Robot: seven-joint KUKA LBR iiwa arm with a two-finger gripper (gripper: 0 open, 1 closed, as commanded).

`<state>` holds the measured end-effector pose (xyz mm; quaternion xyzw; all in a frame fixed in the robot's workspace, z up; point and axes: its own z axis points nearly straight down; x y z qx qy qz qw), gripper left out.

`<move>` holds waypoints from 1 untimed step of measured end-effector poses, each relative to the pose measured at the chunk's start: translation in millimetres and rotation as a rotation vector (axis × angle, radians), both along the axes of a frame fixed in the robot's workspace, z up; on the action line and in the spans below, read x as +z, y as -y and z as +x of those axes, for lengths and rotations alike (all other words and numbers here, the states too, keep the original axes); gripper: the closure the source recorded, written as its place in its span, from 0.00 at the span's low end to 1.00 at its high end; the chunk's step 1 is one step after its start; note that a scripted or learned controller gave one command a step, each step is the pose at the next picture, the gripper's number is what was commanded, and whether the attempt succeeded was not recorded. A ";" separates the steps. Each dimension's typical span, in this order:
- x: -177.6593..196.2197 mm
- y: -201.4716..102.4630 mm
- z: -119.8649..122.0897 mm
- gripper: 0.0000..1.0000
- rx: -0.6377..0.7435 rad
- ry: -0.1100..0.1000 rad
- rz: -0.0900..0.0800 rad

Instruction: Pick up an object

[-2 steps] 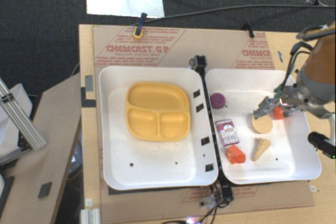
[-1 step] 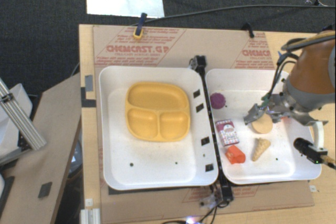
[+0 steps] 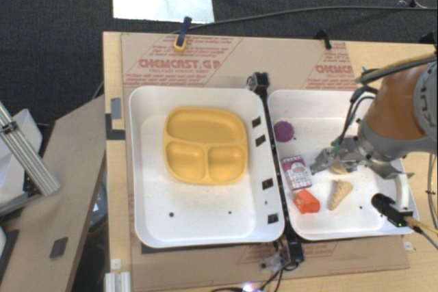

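Camera view: brown printed bench (image 3: pixel 205 58) on dark carpet (image 3: pixel 55 3).

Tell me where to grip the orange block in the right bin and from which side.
Take the orange block across its short width, coming straight down from above. It lies flat on the right bin's floor, its long axis slanting. The pink card sits close at its upper left and the tan cone to its right, so the fingers likely fit best on its long sides.

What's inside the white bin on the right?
The right white bin holds a purple ball, a pink patterned packet, an orange block and a tan cone. The arm covers its far side.
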<state>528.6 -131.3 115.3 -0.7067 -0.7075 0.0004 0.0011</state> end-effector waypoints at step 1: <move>13.0 0.5 1.6 1.00 0.001 0.005 -0.001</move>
